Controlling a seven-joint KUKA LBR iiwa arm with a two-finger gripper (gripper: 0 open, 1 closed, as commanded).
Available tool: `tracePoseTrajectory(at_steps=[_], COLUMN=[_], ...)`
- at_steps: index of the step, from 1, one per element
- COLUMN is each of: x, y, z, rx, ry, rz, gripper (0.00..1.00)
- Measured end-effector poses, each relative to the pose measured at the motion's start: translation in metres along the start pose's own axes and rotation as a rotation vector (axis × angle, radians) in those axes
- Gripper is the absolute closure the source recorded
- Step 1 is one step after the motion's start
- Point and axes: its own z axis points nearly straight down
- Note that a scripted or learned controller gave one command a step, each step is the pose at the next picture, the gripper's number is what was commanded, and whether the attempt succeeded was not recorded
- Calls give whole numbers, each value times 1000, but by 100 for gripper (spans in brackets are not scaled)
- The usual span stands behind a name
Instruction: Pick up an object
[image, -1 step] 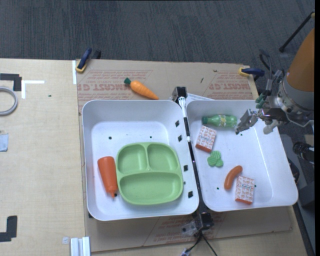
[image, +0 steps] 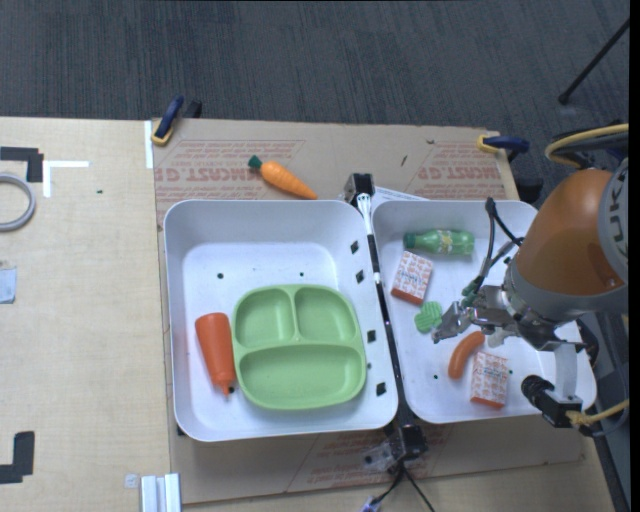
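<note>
My gripper (image: 452, 318) hangs low over the middle of the right bin (image: 520, 215), reaching in from the right. It looks open, with nothing between its fingers. A small green toy (image: 428, 318) lies just left of the fingertips. An orange sausage (image: 462, 355) lies just below them. A red and white carton (image: 411, 277) sits up and to the left. A second carton (image: 489, 380) rests near the bin's front. A green bottle (image: 440, 241) lies on its side at the back.
The left bin (image: 190, 240) holds a green divided plate (image: 300, 345) and an orange cylinder (image: 214, 350) beside it. A toy carrot (image: 283, 177) lies on the cardboard behind the bins. The arm's orange band (image: 570, 240) looms over the right bin's right side.
</note>
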Motion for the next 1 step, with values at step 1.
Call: tracePoseTrajectory(at_steps=[1], x=[-22], y=[-3], z=[50], rx=[-9], ry=[-1], rz=[-209], gripper=[0])
